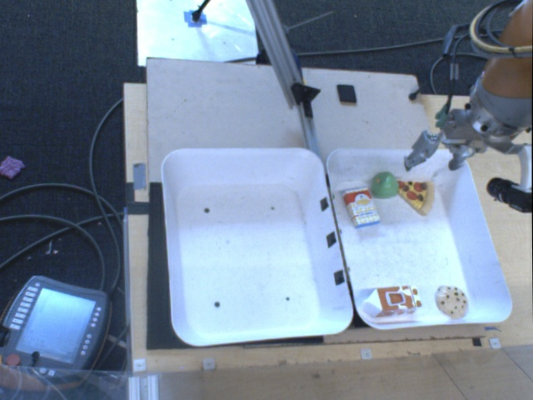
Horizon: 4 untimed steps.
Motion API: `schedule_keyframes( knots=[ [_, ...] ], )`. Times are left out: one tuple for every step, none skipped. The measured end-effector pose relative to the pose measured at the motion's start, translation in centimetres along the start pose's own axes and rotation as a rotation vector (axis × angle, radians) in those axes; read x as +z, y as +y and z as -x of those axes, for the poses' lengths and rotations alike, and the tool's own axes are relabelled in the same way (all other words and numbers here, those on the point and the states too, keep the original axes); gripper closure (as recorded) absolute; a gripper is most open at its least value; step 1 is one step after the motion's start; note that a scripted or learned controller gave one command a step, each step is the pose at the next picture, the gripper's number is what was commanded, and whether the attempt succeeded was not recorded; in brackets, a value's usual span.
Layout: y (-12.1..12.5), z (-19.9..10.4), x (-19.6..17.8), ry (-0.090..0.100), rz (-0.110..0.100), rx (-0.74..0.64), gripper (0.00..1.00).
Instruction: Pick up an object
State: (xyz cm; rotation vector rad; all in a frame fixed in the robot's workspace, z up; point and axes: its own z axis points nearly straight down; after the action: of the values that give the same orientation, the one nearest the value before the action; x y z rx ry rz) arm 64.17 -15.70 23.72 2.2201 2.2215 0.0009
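- The tool (pixel 439 150) hangs above the far edge of the right bin (pixel 483 248), fingers spread with nothing between them; judged a pre-grasp stance.
- Candidate objects lie in the right bin: a green ball (pixel 384 184) and a pizza slice (pixel 415 195) near the far edge, closest to the tool, with a red-and-white carton (pixel 361 206) beside them.
- An orange box (pixel 395 300) and a cookie (pixel 451 302) rest at the near edge.
- Printing on the packaging is too small to read.
- The left bin (pixel 179 248) adjoins.
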Motion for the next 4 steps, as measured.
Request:
schedule_keyframes(
  knots=[
    [-3.8, -1.2, 12.2, 0.002, -0.009, 0.000, 0.00],
    [-11.6, -7.0, 14.8, 0.002, -0.006, -0.002, 0.00],
    [-11.4, -6.7, 13.6, 0.000, 0.000, 0.001, 1.00],
    [-11.4, -6.7, 13.7, 0.000, 0.000, 0.001, 0.00]
  ],
)
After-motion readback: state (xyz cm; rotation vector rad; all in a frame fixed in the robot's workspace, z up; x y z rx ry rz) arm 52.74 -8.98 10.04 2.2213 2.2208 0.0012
